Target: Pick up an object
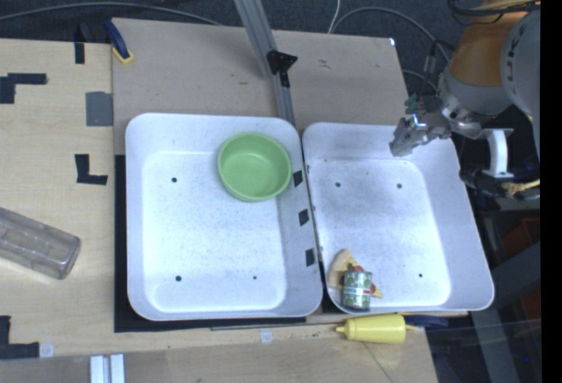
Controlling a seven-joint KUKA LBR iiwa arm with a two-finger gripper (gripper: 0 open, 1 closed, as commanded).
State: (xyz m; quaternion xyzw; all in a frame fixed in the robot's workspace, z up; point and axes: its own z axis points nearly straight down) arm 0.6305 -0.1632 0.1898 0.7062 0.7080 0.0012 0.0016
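Far left on the bench, a clear plastic cylinder (35,242) is lying on its side, well outside both bins. Left bin (154,223) is holding one thing: a green bowl (255,166) sitting upright near its top right corner, close to the divider. A grey pole (255,12) is slanting down from the top edge to the gap between the bins. Right bin (439,223) is carrying a small can (356,287) with a bit of yellowish wrapping beside it, tucked into the near left corner, touching or nearly touching the wall. A yellow bottle (379,328) is lying on its side just outside that bin's near rim, long axis running left-right. The gripper (406,138) is sitting over the far right corner of the right bin, by the rim, with nothing visibly between its tips; can't tell how far apart they are at this resolution. Key relation: the can is lying diagonally across the bin from the gripper, toward the near left corner, so I'm judging the next move as a long traverse down-left plus a descent. The wall right next to the can is looking like the main risk for finger clearance. The bowl is roughly as far away, but across the divider.
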